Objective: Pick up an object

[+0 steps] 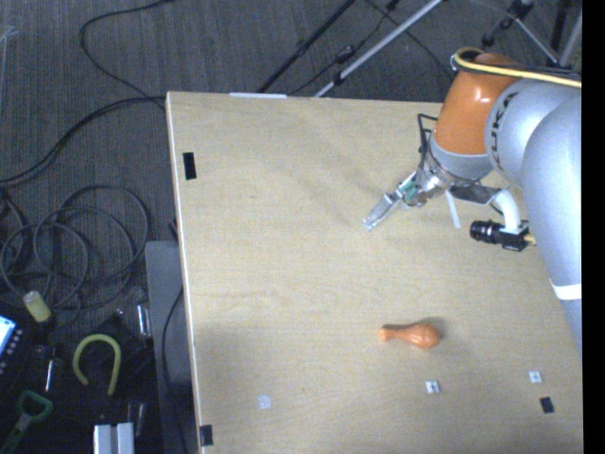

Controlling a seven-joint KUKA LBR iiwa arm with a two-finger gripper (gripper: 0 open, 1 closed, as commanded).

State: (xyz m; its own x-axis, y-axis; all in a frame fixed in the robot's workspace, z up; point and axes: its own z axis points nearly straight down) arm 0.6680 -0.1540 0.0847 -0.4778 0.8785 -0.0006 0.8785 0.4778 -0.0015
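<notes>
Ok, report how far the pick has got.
Done: nothing looks finished; the orange pear-shaped object lies on the tan bench top, untouched. In hand: the tool sits apart from it, farther up the view, with nothing visibly between its tips. Left: bring the tool over the object, close on it and lift.

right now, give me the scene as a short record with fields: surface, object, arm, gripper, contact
surface: light wooden board, bare apart from small dark and white markers
object: one orange pear-shaped item, lying on its side in the lower middle, narrow end pointing left
arm: grey with orange band, reaching in from the right
gripper: gripper pointing down-left, above the object in the view
contact: apart from the object, nothing between the fingers
</notes>
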